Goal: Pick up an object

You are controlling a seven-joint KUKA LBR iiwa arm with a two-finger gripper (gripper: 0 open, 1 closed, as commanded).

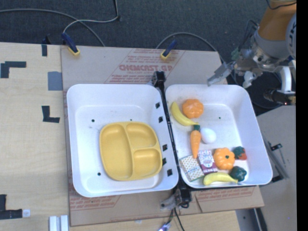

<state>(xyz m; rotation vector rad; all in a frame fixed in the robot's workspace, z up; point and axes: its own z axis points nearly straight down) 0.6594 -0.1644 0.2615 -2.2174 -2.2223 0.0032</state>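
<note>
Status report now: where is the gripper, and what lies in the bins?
Gripper open, above right bin's far rim, holding nothing. Toy food untouched in right bin. Yellow tray in left bin. Nothing in the way.

Gripper (230, 75) hung above the counter (29, 129), just past the far rim of the right bin (255, 129), fingers spread, nothing btwn them. Right bin held an orange (192, 108), banana (177, 115), carrot (195, 143), egg (209, 135), small pumpkin (224, 158), two small food boxes (198, 165), a 2nd banana (219, 178) w/ a green veg (238, 173) at its end. Left bin (82, 129) held a yellow divided plate (131, 150).
</note>
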